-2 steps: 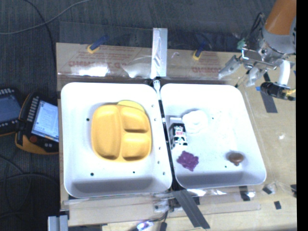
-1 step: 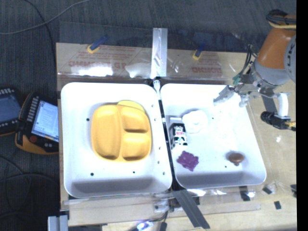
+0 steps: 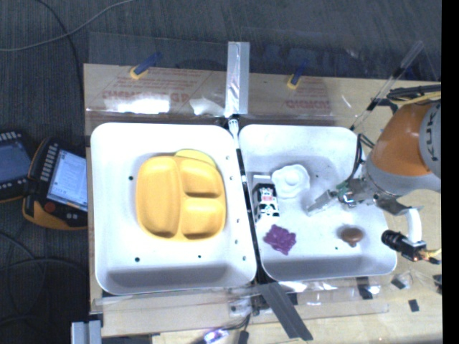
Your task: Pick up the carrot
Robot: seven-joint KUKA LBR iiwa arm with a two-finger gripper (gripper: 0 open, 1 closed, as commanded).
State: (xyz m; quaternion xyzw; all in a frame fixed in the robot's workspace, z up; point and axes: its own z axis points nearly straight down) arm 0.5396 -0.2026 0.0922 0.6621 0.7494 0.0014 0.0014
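Carrot, maybe brown lump (image 3: 351,234), near right bin (image 3: 323,269) front rim; jaws' state: cannot tell.

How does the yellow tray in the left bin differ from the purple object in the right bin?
The yellow tray is much larger than the purple object and fills the middle of the left bin. The purple object takes a small spot near the front of the right bin. The tray is smooth with compartments; the purple object looks bumpy. Both lie flat on a white bin floor.
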